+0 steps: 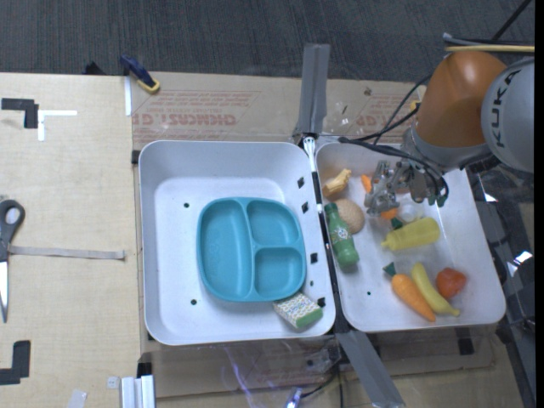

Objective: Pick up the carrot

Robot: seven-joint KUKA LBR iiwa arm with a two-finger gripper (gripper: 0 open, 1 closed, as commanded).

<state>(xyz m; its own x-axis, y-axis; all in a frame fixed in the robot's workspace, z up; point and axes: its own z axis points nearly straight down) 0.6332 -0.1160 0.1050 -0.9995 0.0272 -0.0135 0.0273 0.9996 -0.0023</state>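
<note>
Your pincer [393, 192] hangs in the upper part of the right bin [476, 313] and I cannot tell its grip, so you must reach down-frame to the carrot [411, 296] at lower right.

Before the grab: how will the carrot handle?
The carrot looks like smooth moulded plastic, so probably stiff, light and a bit slippery. Its tapered round shape may roll. The banana lies against it and could get nudged.

A robotics lab: a pale plywood bench [68, 313] marked with black tape corners [21, 113], metal scissors [7, 253] lying loose on it, two shallow white plastic bins [161, 313] clamped together, bundled cables [399, 117], dark carpet [212, 15].
</note>
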